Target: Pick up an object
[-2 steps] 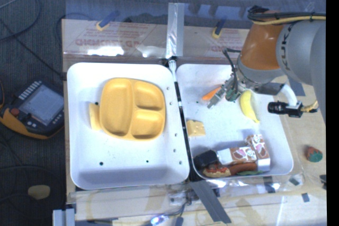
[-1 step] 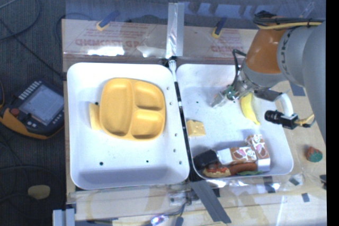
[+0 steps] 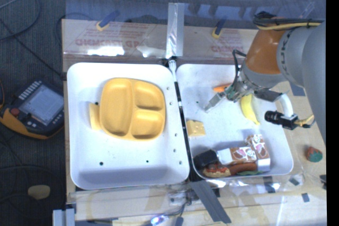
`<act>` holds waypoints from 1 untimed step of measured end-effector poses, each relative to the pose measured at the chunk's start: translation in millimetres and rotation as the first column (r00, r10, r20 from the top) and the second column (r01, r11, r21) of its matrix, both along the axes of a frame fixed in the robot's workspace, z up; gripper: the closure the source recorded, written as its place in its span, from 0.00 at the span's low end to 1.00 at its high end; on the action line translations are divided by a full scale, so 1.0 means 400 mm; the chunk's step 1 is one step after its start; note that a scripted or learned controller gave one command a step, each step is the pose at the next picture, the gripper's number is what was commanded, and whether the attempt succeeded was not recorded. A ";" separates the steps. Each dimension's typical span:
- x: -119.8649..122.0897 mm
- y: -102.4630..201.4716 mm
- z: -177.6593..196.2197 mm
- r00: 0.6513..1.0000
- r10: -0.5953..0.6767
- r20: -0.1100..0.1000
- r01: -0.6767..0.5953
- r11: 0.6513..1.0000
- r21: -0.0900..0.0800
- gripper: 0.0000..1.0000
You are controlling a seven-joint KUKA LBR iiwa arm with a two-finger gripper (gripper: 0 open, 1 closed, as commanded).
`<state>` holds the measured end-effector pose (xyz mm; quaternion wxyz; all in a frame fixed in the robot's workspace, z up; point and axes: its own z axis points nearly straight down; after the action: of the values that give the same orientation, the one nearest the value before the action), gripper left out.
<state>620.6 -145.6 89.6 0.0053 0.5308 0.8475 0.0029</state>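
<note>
Gripper [image 3: 213, 102] low in right bin [image 3: 280, 166], finger state unclear, beside 1 banana [image 3: 249, 108], perhaps long axis top-to-bottom

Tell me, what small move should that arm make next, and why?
Probably a short drop straight down. The gripper hangs over bare floor in the right bin, with an orange carrot-like piece just behind it and the banana to its side. Nothing sits between its fingers, so lowering would only help if it first shifts toward one.
</note>
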 end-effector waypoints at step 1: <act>0.038 0.037 0.000 0.994 -0.106 -0.002 0.106 0.994 -0.002 0.00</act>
<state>635.9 -130.9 89.4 0.0048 0.5750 0.8182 0.0014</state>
